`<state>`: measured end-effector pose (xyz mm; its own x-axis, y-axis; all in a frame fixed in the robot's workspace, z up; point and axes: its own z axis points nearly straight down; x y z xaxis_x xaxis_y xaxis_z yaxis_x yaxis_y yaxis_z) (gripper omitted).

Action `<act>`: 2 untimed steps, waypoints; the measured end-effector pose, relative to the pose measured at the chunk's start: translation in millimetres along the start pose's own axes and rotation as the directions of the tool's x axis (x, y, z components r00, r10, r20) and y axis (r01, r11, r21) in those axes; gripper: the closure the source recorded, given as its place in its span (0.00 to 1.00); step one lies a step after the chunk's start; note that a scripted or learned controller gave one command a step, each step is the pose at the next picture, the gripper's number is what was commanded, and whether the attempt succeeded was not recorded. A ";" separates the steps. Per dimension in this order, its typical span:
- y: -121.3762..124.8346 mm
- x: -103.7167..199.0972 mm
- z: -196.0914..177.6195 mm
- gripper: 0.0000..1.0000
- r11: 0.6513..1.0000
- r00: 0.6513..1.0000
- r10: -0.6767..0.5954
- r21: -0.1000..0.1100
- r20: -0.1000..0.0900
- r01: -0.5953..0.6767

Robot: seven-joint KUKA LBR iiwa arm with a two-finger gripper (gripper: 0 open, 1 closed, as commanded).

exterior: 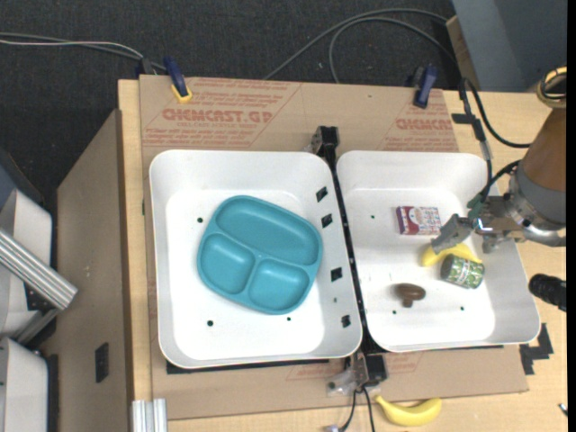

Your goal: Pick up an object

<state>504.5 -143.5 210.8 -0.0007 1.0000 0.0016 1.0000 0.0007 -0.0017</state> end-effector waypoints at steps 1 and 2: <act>-2.3 -5.8 44.3 0.00 1.000 1.000 0.002 0.004 -0.001 -0.002; 8.3 -11.9 97.5 0.00 1.000 1.000 0.001 -0.012 0.007 -0.001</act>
